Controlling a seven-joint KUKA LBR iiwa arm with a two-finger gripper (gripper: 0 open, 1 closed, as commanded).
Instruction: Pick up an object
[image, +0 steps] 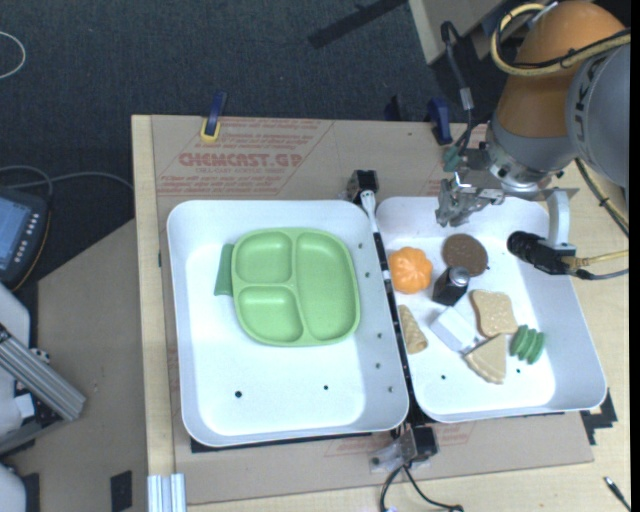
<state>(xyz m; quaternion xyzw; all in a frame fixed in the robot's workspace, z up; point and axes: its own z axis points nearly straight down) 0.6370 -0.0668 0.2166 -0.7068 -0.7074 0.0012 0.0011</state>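
- Nothing lifted yet: the gripper (455, 212) hangs over the far end of the right bin (580, 345), fingers close together with nothing between them.
- Brown round piece (466, 253), just below it, lies nearest; orange (410, 270) and bread slices (493, 312) wait beside.
- Descent and grasp appear still ahead.

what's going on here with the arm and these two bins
The arm's gripper hangs over the far end of the right bin, just beyond a brown round cookie-like piece, with nothing visibly held. Toy food lies below: an orange, bread slices, a green piece. The left bin holds a green divided plate.
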